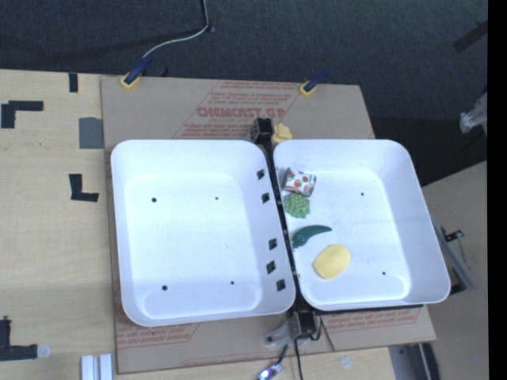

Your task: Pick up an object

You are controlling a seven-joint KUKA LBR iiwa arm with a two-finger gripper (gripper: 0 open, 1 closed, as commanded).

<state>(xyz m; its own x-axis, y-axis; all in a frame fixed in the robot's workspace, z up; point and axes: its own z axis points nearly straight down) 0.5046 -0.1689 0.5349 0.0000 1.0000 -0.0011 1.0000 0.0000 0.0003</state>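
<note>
You're risking a wall strike: the green ball (297, 206) is hugging the right bin (372, 228) wall; the hand's opening you cannot tell.

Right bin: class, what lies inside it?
Inside the right bin, near its left wall: a red-and-white item, a round green object, a dark green curved piece and a yellow lump. Whatever lies beneath them is covered.

Red-and-white object (299, 182): print too small to read.
Green round thing (297, 205): blurred, kind unclear.
Black-and-yellow piece (264, 130): partly hidden behind the rims of the white bins (190, 147).
Cardboard sheet (230, 109): middle hidden under both bins.
Desk (40, 212): cut off at left and lower edges.
Cable (203, 6): cut by upper edge.
</note>
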